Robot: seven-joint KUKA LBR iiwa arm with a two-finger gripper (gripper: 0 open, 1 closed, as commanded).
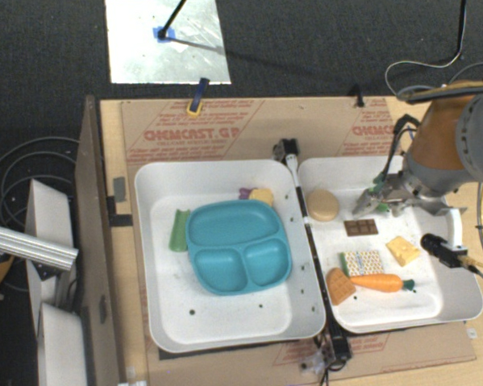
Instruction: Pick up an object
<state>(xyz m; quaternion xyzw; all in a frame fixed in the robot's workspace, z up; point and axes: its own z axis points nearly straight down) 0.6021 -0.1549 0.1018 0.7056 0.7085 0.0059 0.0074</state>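
The gripper (pixel 377 199) is hovering over the right bin (pixel 461 302), and its state I cannot tell. The chocolate bar (pixel 360 227) is lying just below-left of it, long axis running left-right, between the round bun (pixel 323 205) and the cheese wedge (pixel 403 250).

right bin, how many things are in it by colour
Brown or tan: 3, round tan bun, flat brown chocolate bar, tan cracker
Orange: 1, plastic carrot
Yellow: 1, cheese wedge
White patterned: 1, speckled square
Total: 6
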